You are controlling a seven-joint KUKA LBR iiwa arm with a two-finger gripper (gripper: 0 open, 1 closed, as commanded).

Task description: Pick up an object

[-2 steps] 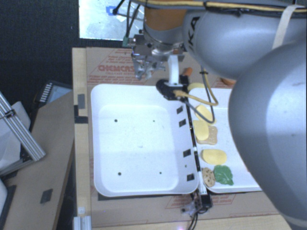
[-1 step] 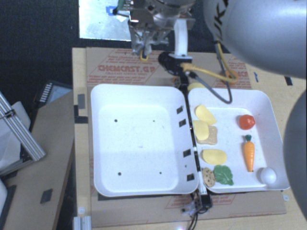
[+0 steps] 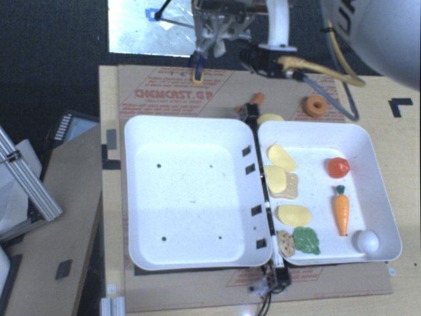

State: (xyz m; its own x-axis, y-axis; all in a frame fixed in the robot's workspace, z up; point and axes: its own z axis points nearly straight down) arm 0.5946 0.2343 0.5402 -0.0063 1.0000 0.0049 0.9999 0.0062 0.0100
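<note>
The left bin [image 3: 191,193] is sitting bare beside the right bin [image 3: 375,176], which is holding yellow pieces [image 3: 281,157], a cookie [image 3: 285,243], a green leaf [image 3: 306,239], a tomato [image 3: 338,167], a carrot [image 3: 341,209] and a white egg [image 3: 366,241], while the gripper [image 3: 212,41] is hanging above the bench's far edge, grasping nothing, its opening unreadable.

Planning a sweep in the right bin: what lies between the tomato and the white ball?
In the camera view, the carrot lies between the tomato and the white ball, upright along the bin's right side, green top toward the tomato.
</note>
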